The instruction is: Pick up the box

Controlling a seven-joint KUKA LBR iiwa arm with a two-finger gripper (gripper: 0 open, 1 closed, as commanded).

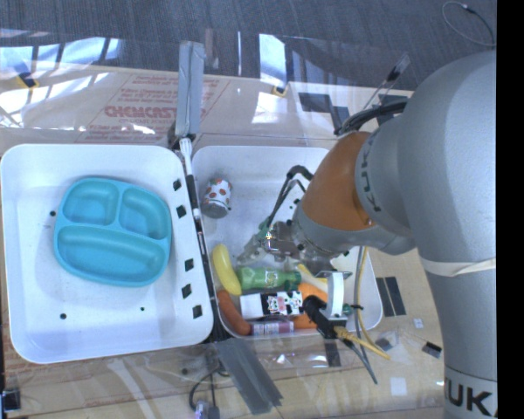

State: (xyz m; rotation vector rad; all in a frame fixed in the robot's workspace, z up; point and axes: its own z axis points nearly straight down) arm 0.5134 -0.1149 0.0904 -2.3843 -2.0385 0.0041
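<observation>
A small black-and-white box (278, 304) lies on its side near the front of the right bin (244, 160), among other items. Just behind it lies a green bottle (266, 278), and a yellow banana (225, 270) rests to the left. My gripper (273, 239) hangs low over this pile, just behind the green bottle and a little behind the box. The grey wrist and the orange band (336, 195) hide the bin's right half. Nothing is visibly held.
The left bin (26, 321) holds a blue divided plate (113, 230). A red-and-white spotted cup (217, 195) lies at the back left of the right bin. Orange items (230, 314) and a thin tube lie along the front wall beside the box.
</observation>
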